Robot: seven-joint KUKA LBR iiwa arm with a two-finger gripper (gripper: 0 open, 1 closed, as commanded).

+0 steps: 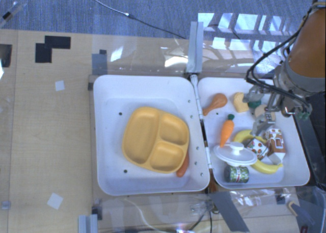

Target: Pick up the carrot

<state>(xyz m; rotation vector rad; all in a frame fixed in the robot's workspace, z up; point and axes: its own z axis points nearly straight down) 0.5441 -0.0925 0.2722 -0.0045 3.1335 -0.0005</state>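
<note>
Above the right bin (300, 176), my end effector (263, 120) hangs over a milk carton (275, 141) and banana (265, 165); whether it is released or clenched I cannot tell. Carrot (226, 131) lies apart to its left, near the bin's divider, beside a drumstick (215, 103).

Orange, yellow and white are seen against pale wood.

The carrot (226, 131) is coloured orange with a green top; the divided plate (155, 139) is yellow; both bins (109, 125) are white. The banana (266, 166) is yellow, the drumstick (215, 103) brown-orange, the can (237, 174) green. The surface (46, 145) is light wood with black squares; the arm (308, 48) is banded orange.
</note>
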